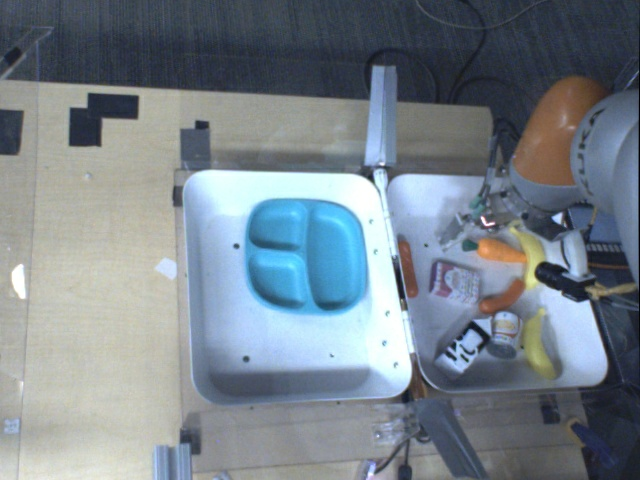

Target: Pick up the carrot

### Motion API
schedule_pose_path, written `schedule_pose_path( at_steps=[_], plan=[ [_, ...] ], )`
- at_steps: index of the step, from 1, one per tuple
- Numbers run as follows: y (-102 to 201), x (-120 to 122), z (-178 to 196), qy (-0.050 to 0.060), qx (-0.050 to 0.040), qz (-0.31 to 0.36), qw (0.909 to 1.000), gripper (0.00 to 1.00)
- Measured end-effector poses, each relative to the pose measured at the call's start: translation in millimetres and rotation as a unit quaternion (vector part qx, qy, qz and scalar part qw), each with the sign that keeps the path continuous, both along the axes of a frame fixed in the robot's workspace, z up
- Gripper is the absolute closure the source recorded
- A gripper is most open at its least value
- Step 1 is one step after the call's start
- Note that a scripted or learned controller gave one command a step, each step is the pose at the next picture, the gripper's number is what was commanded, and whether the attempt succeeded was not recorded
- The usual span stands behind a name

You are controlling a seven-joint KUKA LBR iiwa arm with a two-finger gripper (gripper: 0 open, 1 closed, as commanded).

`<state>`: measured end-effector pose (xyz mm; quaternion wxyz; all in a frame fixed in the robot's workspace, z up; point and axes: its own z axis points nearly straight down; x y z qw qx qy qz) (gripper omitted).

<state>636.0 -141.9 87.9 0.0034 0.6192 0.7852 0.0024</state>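
The carrot (499, 252), short and orange, lies in the right bin (425, 200) near its far right side, against a yellow banana (528, 249). My gripper (472, 222) hangs low over the bin's far part, just up and left of the carrot's blunt end, close to it or touching it. The grey arm with its orange band (558, 130) comes in from the right and covers the bin's far right corner. The carrot rests on the bin floor.
The right bin also holds a brown sausage (406, 265), a maroon carton (455, 282), an orange-red stick (503, 295), a small can (506, 333), a black-and-white box (462, 348) and a second banana (540, 342). In the left bin (210, 288) sits a blue divided tray (305, 255).
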Motion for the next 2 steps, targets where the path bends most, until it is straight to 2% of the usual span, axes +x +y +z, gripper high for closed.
schedule_pose_path(
  at_steps=[1, 2],
  plan=[
    [2, 2, 12, -0.003, 0.0013, 0.000, 1.0000, 1.00],
    [-14, -5, 82, 0.001, -0.0001, -0.020, 0.9998, 1.00]
  ],
)
